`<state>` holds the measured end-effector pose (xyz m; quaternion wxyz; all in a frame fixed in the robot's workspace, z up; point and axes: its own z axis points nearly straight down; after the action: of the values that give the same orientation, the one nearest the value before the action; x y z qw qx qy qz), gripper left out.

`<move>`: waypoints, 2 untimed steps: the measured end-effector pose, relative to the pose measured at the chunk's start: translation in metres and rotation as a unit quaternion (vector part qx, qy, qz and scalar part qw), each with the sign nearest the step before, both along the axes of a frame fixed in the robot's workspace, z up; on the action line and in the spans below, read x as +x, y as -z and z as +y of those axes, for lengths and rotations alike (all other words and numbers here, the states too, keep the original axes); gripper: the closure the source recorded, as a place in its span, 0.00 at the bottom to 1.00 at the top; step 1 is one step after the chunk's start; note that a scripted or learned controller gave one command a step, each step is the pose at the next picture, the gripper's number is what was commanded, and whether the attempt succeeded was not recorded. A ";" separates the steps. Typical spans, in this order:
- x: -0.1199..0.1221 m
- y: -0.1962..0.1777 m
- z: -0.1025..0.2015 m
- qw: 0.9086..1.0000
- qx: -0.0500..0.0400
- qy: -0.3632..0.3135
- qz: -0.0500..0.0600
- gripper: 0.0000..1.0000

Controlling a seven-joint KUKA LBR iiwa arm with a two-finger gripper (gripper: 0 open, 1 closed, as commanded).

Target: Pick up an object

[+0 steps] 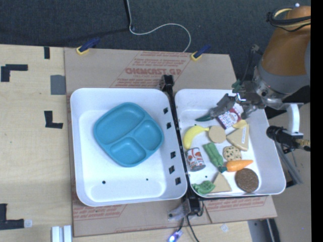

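The right bin (270, 183) is crowded: at its near edge a brown round patty (247, 179) and a carrot (237, 165), further in a small can (195, 159) and a banana (194, 134), and at the far side a red-and-white packet (228, 118). The gripper (233, 105) hangs just over that packet; I cannot tell whether its fingers are spread or closed. Any grasp risks nudging neighbours or pinching two at once, since the items touch
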<state>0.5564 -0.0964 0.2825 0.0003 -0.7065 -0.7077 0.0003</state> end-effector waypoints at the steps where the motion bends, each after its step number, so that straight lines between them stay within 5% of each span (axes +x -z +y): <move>1: -0.033 -0.130 0.051 1.000 0.000 -0.003 -0.006 0.00; 2: -0.032 -0.132 0.048 1.000 0.000 -0.001 0.000 1.00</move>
<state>0.5245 -0.0479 0.4149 0.0000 -0.7060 -0.7083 0.0003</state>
